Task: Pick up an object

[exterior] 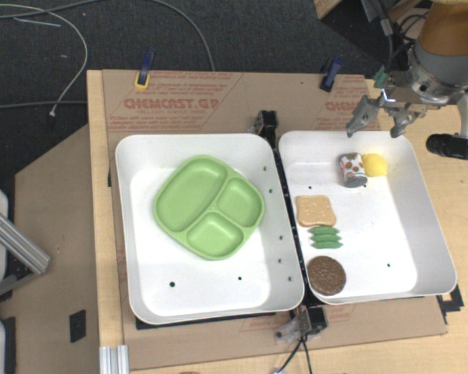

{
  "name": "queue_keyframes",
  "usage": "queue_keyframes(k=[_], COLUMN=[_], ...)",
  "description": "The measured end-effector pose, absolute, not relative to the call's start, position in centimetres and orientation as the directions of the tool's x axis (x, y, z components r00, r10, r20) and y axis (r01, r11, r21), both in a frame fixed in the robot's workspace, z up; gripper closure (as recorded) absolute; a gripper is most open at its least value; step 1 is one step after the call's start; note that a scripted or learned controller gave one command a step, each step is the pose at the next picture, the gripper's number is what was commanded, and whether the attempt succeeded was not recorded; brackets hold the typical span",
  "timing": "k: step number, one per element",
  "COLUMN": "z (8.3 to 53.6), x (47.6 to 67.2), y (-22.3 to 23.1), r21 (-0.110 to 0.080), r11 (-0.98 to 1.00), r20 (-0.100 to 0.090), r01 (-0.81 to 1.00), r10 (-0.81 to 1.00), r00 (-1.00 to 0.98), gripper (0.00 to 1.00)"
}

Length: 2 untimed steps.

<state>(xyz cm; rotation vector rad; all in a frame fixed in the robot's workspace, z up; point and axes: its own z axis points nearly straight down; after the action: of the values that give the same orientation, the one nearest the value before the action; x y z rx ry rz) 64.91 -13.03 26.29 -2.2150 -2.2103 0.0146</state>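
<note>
Biggest risk I see: the can (352, 169) and the yellow lemon-ish thing (374, 164) sit touching each other, so fingers coming down could straddle both or just shove one aside. The gripper (378, 118) hovers with its fingers spread wide, nothing between them, and that pair lies just below them in the right bin (429, 232). The can is small, lying on its side with a printed label, so it might roll.

Grey arm with orange band, entering from upper right; wrist angled downward; gripper (379, 121) hanging with both fingers (359, 120) splayed wide apart, nothing between them.
</note>
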Motion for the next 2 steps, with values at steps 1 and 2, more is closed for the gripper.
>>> queue_keyframes(k=[1,2], z=[27.2,21.5], x=[65.1,64.2], y=[-13.0,-13.1], r21=[-0.001,-0.005], r11=[0.0,0.0], r20=[0.0,0.001], r01=[1.0,1.0], r10=[1.0,1.0], r00=[0.0,0.0], gripper=[0.0,0.0])
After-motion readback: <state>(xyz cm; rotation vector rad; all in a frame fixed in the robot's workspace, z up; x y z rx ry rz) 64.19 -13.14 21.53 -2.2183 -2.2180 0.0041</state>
